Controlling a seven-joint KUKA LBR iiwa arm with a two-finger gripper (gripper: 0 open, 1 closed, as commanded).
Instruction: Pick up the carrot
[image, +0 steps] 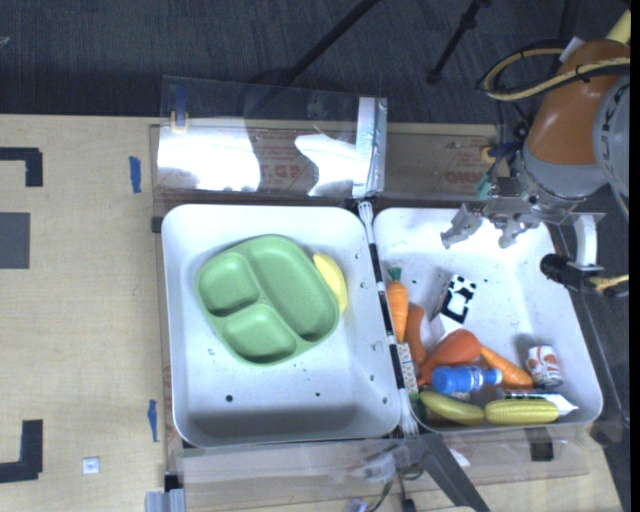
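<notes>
You have the desk (70, 330) carrying two white bins, and the right bin (420, 228) is the landmark here. The left bin (190, 240) sits touching its left wall and holds a green tray (266, 297) with a yellow piece (332, 280) at the tray's right edge. The arm (572, 140) hangs over the right bin's far right corner, probably parked high so it can drop anywhere inside. Your end effector (487, 230) hovers over the bin's bare far end with its fingers spread wide, holding nothing.

The carrot (398, 305) lies along the right bin's left wall, near the middle of its length, well apart from the end effector. A second orange piece (414, 335) touches it, so a grasp may catch both. The wall crowds one side. Toward the bin's near end you see a blue bottle (466, 380), corn (521, 411), a banana (450, 407), a small can (542, 362), and a black-and-white block (459, 297) nearer the middle.
</notes>
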